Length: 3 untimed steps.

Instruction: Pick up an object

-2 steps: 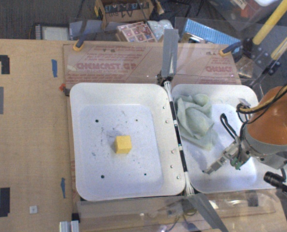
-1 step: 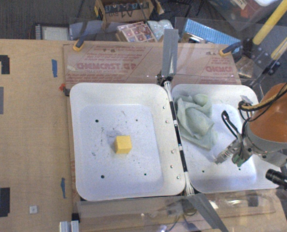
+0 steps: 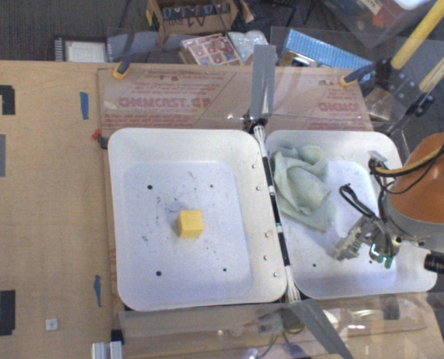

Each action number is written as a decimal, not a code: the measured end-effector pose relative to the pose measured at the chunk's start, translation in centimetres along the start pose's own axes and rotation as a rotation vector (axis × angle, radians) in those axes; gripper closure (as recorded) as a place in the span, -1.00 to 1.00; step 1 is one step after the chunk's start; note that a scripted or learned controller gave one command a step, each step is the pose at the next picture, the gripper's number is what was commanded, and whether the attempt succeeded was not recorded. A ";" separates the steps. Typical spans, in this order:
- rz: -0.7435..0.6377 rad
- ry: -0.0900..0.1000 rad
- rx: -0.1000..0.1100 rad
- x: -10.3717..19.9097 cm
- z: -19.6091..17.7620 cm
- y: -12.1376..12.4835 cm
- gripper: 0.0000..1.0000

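Approach step, no object grasped. Gripper [image 3: 360,241] low over the right bin [image 3: 409,279], just beside a crumpled pale cloth [image 3: 303,185]; fingers' state not discernible, apparently nothing between them. Yellow block [image 3: 191,224] well apart in the left bin [image 3: 132,155]. Next: alignment over one object, then closing.

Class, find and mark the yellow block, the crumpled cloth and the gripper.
yellow block [image 3: 191,224]: camera view, top face.
crumpled cloth [image 3: 303,185]: camera view, middle folds.
gripper [image 3: 354,244]: camera view, between fingertips.
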<state>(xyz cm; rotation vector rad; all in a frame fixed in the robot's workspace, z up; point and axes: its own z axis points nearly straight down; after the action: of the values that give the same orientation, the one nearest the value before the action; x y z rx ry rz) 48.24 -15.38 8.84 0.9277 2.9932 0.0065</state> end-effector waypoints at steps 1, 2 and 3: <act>0.045 0.002 0.005 -2.9 -6.1 -4.5 1.00; -0.379 0.000 0.004 -4.4 -9.3 -5.5 1.00; -0.235 -0.001 0.004 -3.9 -10.6 -5.9 1.00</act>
<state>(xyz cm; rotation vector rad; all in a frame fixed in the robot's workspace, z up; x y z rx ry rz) 48.04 -22.43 19.45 0.5705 3.0813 -0.0016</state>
